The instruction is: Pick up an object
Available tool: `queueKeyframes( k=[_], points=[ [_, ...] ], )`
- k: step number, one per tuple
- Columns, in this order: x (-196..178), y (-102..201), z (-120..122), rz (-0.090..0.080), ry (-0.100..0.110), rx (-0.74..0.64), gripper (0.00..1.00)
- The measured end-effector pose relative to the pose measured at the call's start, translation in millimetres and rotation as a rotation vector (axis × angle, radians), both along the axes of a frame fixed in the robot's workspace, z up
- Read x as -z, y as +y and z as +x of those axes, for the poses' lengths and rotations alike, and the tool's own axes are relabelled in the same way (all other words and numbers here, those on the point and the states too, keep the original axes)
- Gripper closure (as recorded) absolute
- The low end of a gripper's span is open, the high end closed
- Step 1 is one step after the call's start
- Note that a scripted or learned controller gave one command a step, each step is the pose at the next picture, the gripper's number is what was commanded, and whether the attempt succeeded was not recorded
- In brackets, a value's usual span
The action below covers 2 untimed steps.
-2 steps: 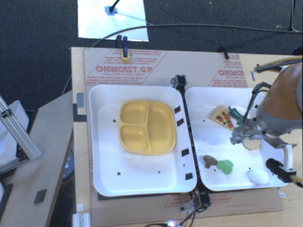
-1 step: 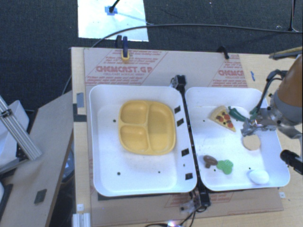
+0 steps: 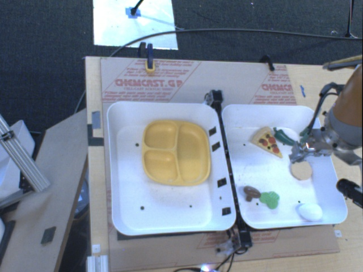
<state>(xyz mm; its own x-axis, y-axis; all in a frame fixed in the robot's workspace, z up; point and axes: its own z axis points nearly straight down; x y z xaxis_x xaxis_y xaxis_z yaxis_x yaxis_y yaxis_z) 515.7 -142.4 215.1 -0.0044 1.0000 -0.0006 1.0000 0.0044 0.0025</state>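
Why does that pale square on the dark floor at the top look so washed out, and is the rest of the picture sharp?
In the camera view, the pale sheet glares almost pure white; both bins are evenly lit with soft shadows; the yellow tray and pizza slice look fairly crisp, while the claw at the right is slightly blurred.

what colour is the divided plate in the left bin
Yellow; the divided plate shows clearly in the camera view, lying in the left bin.
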Motion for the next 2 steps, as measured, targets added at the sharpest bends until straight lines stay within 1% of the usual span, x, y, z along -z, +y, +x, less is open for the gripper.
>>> queueKeyframes(
  k=[1, 2],
  points=[
    [5.9, 47.3, 7.0, 0.002, 0.0, -0.004, 1.0],
    [-7.4, 103.8, 10.9, 0.003, 0.0, -0.007, 1.0]
  ],
)
